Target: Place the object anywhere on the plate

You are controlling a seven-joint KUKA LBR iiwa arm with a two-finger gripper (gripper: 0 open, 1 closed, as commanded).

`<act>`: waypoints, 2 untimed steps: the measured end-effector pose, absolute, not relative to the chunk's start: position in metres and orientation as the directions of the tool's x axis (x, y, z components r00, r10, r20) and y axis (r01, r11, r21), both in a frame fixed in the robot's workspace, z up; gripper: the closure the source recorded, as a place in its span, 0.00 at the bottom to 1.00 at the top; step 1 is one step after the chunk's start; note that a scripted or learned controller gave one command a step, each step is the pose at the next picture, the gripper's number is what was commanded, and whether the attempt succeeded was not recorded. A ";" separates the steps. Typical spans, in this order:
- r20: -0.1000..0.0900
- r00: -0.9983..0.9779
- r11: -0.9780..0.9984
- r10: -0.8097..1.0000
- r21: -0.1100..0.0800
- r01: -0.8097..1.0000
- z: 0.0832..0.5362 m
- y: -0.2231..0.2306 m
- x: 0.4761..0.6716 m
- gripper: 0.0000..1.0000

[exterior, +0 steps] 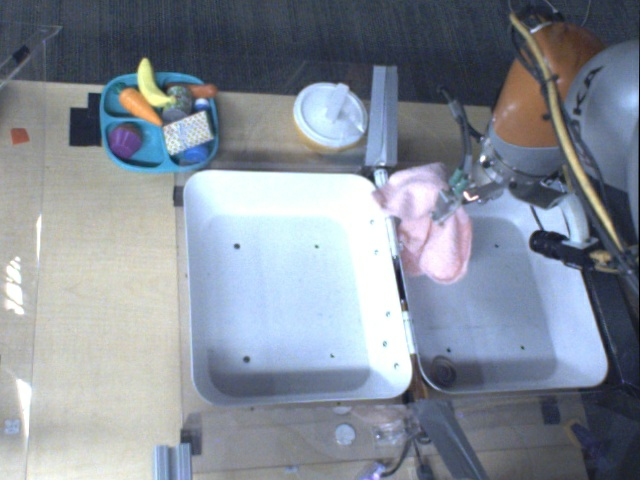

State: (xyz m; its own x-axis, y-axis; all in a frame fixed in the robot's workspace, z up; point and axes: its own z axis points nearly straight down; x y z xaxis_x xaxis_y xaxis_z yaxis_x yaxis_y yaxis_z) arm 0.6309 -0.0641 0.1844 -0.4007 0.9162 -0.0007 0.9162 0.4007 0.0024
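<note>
A soft pink cloth (432, 230) hangs crumpled at the right bin's (520, 353) ten o'clock corner, its upper edge draped over the divide toward the left bin (290, 288). The gripper (457, 193) sits at the cloth's two o'clock edge, touching it (whether its fingers pinch the fabric, I cannot tell). Both bins are shallow, white, smooth plastic with rounded corners. On the table (90, 268) at eleven o'clock, a blue compartment tray (160, 123) holds toy food; a round white-and-yellow plate (330, 116) stands at twelve.
</note>
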 end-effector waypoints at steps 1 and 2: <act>-0.001 -0.405 0.405 0.914 0.001 0.914 0.224 -0.063 0.632 1.00; 0.000 -0.732 0.732 0.681 0.001 0.681 0.223 -0.021 0.600 1.00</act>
State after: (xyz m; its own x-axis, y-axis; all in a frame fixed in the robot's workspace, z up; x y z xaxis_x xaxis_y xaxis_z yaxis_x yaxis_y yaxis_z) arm 0.6000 -0.0214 0.2229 -0.7319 0.6814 0.0003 0.6814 0.7319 0.0007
